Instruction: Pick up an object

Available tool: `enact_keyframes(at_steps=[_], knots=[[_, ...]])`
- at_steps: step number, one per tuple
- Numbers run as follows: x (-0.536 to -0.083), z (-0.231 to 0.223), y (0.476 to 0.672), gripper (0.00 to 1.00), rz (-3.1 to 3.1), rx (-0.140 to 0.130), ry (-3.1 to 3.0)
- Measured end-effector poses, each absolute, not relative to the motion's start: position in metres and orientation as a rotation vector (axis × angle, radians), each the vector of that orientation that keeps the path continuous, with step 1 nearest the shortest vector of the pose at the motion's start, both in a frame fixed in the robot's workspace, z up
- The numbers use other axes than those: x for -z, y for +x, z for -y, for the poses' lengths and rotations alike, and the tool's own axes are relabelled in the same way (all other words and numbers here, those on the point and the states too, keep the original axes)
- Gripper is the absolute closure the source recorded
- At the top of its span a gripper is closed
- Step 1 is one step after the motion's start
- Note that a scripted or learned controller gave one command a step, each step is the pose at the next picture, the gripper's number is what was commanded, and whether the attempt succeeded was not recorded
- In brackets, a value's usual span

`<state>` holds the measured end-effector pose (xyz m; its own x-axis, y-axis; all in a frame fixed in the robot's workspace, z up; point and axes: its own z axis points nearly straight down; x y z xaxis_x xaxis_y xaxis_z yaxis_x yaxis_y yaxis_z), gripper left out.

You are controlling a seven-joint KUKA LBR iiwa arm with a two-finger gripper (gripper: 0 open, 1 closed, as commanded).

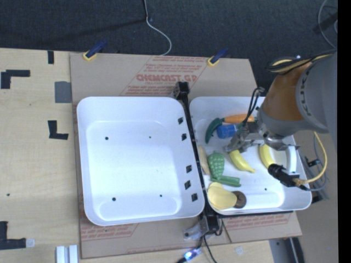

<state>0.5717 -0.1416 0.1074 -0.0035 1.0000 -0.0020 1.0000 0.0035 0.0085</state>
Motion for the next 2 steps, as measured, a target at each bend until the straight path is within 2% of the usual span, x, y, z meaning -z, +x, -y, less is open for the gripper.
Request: enact_keyframes(at_steps=[1,2], knots=[[-0.115,0.131,0.582,1.0,-2.225,0.0,2.219],[-0.127,0.096,0.561,1.0,-2.226,0.002,2.218]])
